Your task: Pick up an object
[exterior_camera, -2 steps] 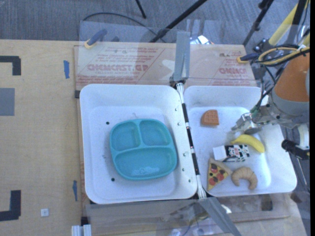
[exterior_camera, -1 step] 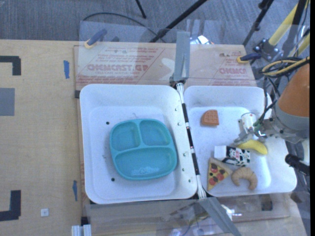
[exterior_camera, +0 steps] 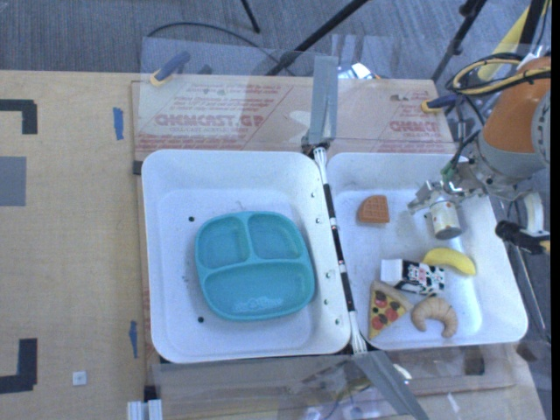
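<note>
With the gripper (exterior_camera: pixel 435 195) over the right bin's (exterior_camera: pixel 516 309) far edge, its grip state unclear from here, aim squarely above the waffle (exterior_camera: pixel 374 210) nearby before descending.

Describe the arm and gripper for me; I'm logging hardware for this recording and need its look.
The arm is grey, with a broad rounded orange band above the wrist. Black and yellow cables loop over its top. The gripper is a small unit of pale silvery metal with thin fingers, and it bears a tiny green spot near its base. I can read no markings on either.
</note>
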Available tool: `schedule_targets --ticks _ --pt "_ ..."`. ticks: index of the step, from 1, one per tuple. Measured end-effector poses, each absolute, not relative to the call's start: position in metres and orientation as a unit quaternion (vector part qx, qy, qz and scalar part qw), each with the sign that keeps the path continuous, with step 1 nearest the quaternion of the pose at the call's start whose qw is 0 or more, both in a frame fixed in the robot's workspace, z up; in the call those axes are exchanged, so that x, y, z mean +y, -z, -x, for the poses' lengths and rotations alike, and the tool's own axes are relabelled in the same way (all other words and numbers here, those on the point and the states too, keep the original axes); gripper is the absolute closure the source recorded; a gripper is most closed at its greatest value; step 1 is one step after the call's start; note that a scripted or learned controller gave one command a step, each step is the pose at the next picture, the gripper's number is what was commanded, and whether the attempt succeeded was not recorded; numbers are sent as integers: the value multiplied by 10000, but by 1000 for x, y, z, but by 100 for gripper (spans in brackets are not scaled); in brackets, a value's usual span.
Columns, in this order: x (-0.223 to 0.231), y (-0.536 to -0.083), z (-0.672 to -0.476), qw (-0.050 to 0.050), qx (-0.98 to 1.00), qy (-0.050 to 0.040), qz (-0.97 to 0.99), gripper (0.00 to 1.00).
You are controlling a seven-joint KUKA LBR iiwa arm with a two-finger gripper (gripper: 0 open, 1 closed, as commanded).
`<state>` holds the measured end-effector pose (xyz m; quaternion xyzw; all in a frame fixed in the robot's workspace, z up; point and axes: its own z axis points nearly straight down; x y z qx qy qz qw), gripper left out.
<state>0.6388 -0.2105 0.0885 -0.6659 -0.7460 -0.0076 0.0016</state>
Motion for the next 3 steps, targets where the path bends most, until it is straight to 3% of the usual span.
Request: schedule_targets --ticks 1,2,3 --pt "-215 -100 -639 -38 -7462 43 6657 100" --pt "-211 -100 -640 -10 -7470 63 6648 0" --pt "-212 -89 -584 11 -7802 70 6255 0"
